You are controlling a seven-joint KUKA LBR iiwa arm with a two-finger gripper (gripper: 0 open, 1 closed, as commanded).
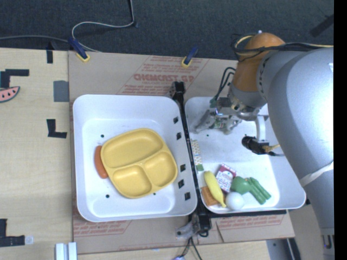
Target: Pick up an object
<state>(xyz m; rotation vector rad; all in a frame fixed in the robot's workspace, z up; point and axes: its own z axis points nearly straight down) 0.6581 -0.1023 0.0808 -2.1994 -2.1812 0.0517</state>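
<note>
Brown cardboard (157, 75) printed with faint red lettering, too blurred to read, covers the bench under both bins. Over the right bin (282, 191) hangs the gripper (217, 119); whether it is open I cannot tell. Near that bin's front lie a banana (214, 188), a pink packet (225, 176), a white ball (235, 200) and a green toy (252, 188). A yellow tray (138, 161) sits in the left bin (87, 145).

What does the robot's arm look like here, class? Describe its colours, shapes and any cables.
The thick, rounded grey arm carries an orange band above the wrist. Thin dark cables loop beside the band. Below sits a small metallic silver gripper, and a black fitting juts from the wrist.
</note>
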